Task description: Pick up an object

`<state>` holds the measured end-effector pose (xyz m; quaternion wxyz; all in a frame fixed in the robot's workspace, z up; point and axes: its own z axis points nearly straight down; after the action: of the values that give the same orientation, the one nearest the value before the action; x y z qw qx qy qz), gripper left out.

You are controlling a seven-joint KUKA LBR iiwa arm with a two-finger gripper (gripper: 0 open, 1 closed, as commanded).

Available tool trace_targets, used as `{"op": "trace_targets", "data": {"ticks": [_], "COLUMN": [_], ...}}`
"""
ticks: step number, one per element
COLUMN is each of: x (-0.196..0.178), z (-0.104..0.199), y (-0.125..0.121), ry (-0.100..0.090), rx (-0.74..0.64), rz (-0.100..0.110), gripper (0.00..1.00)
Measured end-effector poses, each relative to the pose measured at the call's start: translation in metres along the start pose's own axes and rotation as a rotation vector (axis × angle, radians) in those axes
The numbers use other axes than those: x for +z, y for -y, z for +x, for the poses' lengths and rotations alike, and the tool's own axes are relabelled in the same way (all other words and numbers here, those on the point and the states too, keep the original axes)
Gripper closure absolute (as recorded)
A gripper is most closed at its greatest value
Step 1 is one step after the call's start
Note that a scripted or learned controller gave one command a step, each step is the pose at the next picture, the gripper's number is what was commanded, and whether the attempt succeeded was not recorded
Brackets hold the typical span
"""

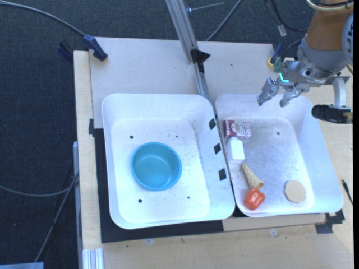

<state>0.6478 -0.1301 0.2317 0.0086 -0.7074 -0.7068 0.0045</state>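
Currently your gripper [279, 96] hangs wide and holding nothing over the right bin [322, 150]'s far rim, so bring it down squarely over the tan round cookie [295, 191] lying apart near the front right corner

My counter [146, 66] is a pale wooden top, set on dark carpet. Two shallow white bins sit on it side by side, their rims touching: the left bin [120, 108] and the right bin [322, 156]. A black mat [162, 229] shows under their near edges. A blue clamp [95, 46] grips the far left corner. A metal pole [182, 21] rises from the back edge, behind the bins.
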Motion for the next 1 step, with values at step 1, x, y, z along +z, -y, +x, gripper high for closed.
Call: {"op": "trace_targets", "data": {"ticks": [1], "x": [-0.0055], "z": [0.0000], "y": [-0.0017], "ry": [0.001], "rx": [-0.001], "rz": [-0.010], "gripper": [0.00]}}
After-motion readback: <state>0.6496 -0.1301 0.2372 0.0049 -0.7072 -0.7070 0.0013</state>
